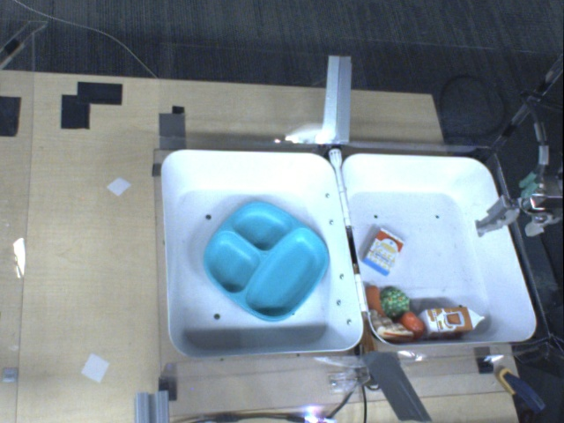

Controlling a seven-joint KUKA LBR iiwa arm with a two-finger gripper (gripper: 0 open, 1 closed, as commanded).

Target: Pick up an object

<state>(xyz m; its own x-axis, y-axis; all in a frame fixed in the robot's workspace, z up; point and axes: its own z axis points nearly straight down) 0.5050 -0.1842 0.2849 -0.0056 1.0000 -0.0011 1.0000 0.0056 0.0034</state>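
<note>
The right bin (441, 179) holds several small objects near its front left corner. A small white box with red and blue print (383, 251) lies tilted toward the divider. In front of it sit a green broccoli-like piece (394, 301) and an orange-red piece (411, 322), touching each other. A brown and white carton (451, 319) lies on its side just right of them, along the bin's front wall.
The left bin (189, 192) holds a blue three-compartment plate (266, 259). A metal post (338, 100) rises behind the divider between the bins. A grey metal fitting (504, 215) and cables sit at the right bin's right rim. The right bin's back half is bare.
</note>
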